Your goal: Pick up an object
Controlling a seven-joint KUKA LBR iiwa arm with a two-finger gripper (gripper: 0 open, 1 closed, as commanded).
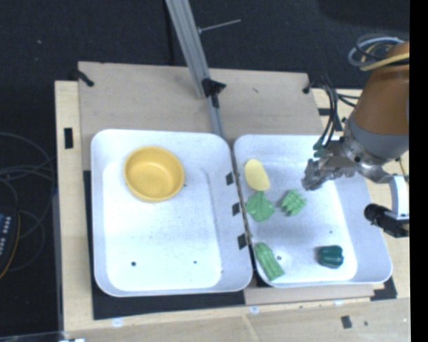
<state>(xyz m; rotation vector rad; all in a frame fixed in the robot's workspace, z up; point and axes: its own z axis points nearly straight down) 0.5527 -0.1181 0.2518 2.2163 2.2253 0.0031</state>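
Two white bins (107,212) sit side by side on your bench. Your gripper (315,177) hangs over the right bin, near the ridged green toy (293,203); I cannot tell its grip. Go straight down onto that toy.

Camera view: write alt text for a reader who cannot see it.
A grey robot arm's gripper hovers over the right white bin, just above a green ridged piece. That bin also holds a pale yellow piece, two more light green pieces and a dark green one; the left bin holds a yellow bowl.
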